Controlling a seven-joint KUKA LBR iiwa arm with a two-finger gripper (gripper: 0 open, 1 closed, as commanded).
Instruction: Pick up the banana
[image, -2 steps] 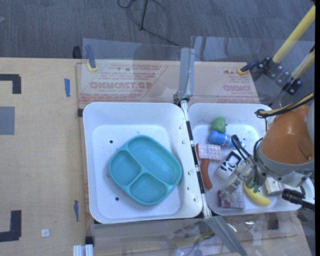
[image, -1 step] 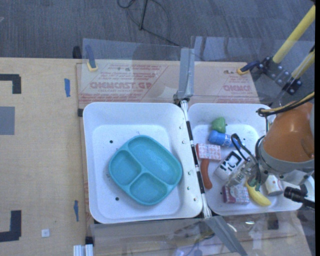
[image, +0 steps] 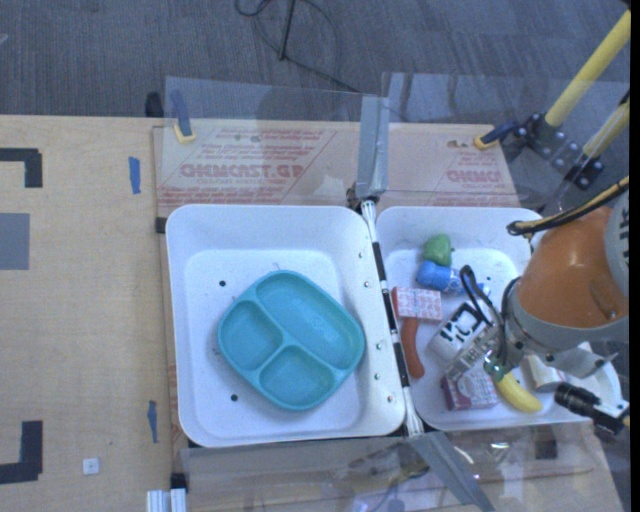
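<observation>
The banana (image: 518, 393) lies at the right bin's (image: 500, 222) near edge, crowded by a dark red packet (image: 470, 390), with the claw (image: 482, 352) low just beside it; I cannot tell how far the claw is open. Farther left, the left bin (image: 200, 240) carries a teal divided plate (image: 290, 340) with bare floor around it

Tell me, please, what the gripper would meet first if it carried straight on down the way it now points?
Most likely the banana, which lies in the right bin right beside the gripper. A small reddish packet lies next to it on the left and might be touched instead; depth is hard to judge from this slanted view.
</observation>
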